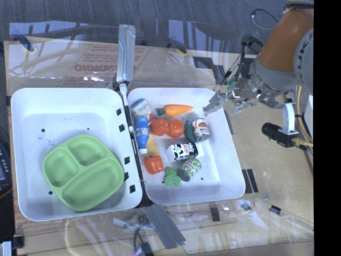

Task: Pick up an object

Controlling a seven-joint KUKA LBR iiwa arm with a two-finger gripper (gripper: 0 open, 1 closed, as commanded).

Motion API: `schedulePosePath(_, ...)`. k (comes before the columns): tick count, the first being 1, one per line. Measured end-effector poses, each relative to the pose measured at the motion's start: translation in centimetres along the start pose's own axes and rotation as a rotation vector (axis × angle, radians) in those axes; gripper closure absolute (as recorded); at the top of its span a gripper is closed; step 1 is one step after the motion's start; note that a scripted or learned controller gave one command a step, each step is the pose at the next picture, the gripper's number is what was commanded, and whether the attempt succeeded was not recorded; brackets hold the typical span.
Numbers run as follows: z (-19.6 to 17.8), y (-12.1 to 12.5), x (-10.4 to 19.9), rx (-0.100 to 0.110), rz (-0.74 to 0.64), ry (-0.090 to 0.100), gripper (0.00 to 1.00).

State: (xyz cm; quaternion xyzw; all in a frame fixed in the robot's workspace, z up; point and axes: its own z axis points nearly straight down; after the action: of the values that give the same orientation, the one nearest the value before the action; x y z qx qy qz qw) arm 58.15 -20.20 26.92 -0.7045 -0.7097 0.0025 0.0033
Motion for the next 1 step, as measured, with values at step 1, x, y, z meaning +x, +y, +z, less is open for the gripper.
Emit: schedulePosePath(1, 16.73, 2.52, -0.46, 0.003, -0.001, 0.001, 0.00)
